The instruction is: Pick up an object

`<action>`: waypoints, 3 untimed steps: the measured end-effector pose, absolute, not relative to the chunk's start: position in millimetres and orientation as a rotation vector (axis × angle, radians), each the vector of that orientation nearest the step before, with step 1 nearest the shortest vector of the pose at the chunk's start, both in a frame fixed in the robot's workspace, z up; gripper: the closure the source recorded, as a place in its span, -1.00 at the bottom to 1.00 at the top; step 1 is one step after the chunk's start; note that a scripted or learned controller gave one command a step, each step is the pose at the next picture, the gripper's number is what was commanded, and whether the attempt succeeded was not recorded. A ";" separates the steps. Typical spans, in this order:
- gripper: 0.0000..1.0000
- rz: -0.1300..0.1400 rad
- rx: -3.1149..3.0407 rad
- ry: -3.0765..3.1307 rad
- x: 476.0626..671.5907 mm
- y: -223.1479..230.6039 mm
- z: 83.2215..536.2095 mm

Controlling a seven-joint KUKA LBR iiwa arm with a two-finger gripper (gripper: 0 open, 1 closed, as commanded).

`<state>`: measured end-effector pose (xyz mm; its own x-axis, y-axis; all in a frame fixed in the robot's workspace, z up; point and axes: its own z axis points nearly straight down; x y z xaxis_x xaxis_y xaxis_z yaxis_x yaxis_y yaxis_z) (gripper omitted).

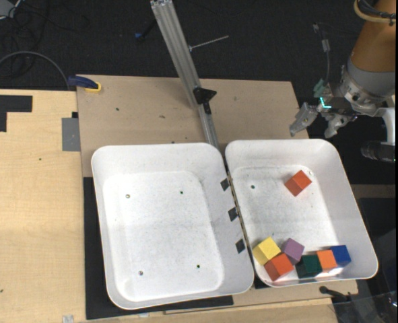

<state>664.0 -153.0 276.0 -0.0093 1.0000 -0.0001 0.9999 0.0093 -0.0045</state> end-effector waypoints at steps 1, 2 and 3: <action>-1.00 0.005 -2.208 -2.231 664.0 -153.0 276.0; -1.00 0.005 -2.207 -2.231 664.1 -152.8 275.9; -1.00 0.005 -2.206 -2.232 664.1 -152.7 275.9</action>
